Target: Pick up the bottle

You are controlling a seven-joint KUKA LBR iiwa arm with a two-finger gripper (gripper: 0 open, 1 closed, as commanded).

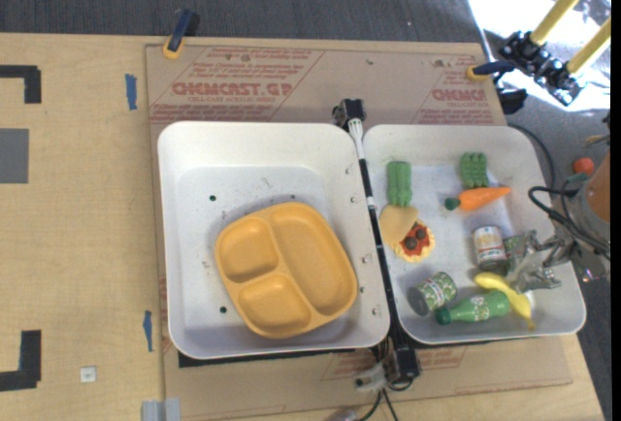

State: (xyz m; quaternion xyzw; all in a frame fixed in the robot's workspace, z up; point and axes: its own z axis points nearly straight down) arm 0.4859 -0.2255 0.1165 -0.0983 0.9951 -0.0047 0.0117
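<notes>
Lowest in frame, we find the green bottle lying on its side in the right bin, long axis nearly left-right, a banana touching it; our gripper sits just up-right of it, its opening too cluttered to judge

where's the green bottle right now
The green bottle lies on its side near the front edge of the right bin, between the small can and the banana.
</notes>
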